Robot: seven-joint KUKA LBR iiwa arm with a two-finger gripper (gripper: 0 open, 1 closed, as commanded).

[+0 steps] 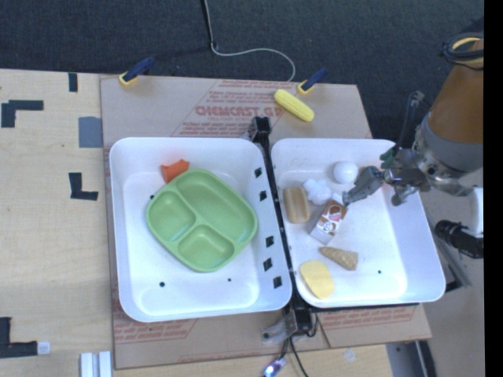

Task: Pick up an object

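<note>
The tool (371,185) hangs over the right bin (409,250), near its far right corner; whether it is clenched, I cannot tell. The small carton (328,220) lies nearest, mid-bin. Best descend straight, straddling it, clear of the white ball (344,171).

Bins (141,289): smooth white plastic, seen with a slight sheen.
Divided plate (202,219): pale green plastic, smooth and matt.
Sheet under the bins (228,112): brown cardboard, matt, printed in red.
Desk (47,234): light wood grain, matt.
Floor covering behind (102,14): dark blue, rough like carpet.
Arm (460,108): an orange band, smooth with a soft gloss.
Small carton (328,220): printed paper, slightly glossy.
</note>
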